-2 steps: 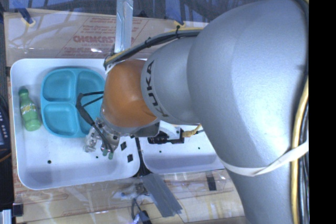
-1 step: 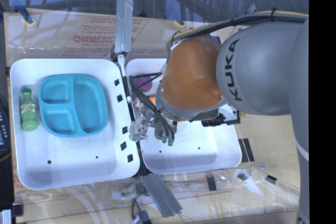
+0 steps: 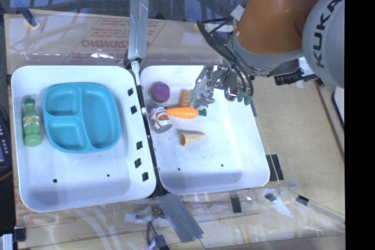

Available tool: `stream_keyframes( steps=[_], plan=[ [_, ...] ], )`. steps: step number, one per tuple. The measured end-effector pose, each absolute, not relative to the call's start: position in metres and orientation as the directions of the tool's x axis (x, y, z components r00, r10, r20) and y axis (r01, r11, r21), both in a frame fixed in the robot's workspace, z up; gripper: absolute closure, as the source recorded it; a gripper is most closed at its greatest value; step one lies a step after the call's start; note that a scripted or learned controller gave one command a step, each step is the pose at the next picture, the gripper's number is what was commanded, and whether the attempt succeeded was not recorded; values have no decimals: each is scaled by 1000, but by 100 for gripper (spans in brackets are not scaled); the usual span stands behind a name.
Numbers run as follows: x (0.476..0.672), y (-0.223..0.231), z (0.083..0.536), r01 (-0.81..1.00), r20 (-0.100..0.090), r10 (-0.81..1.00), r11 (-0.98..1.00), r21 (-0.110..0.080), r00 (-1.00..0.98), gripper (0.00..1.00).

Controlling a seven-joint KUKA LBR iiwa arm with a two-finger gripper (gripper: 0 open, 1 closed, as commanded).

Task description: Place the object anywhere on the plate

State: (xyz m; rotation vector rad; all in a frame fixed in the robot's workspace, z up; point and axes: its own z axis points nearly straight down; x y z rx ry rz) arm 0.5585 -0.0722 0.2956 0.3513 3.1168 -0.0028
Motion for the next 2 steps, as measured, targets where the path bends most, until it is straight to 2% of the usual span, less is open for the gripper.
stream_keyframes(
  steps=[1, 2],
  plan=[
    [600, 7, 190, 157, 3, 157, 988, 0, -988, 100],
    [627, 73, 193, -184, -4, -184, 983, 0, -983, 100]
  ],
)
